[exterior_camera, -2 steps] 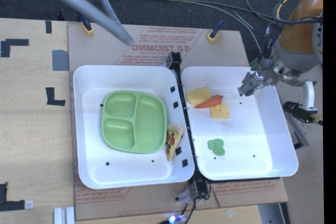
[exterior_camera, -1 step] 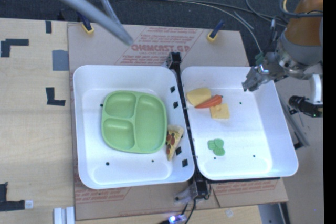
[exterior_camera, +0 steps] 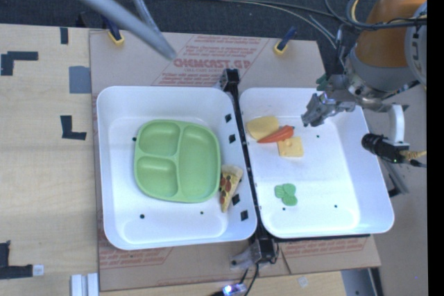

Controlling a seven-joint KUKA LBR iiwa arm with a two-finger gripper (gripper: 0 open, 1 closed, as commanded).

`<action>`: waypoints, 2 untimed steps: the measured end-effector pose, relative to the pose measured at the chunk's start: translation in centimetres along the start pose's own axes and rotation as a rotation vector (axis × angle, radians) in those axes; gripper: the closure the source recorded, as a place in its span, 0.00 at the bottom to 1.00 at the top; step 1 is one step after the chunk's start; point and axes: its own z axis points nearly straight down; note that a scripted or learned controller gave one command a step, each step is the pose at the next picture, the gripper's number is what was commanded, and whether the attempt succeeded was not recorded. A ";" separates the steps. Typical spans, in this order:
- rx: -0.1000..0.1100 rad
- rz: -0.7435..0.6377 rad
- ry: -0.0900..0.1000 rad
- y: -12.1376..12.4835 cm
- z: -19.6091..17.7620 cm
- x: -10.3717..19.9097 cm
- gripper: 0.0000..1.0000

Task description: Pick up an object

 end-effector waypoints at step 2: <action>0.001 -0.001 0.000 -1.9 0.7 10.5 1.00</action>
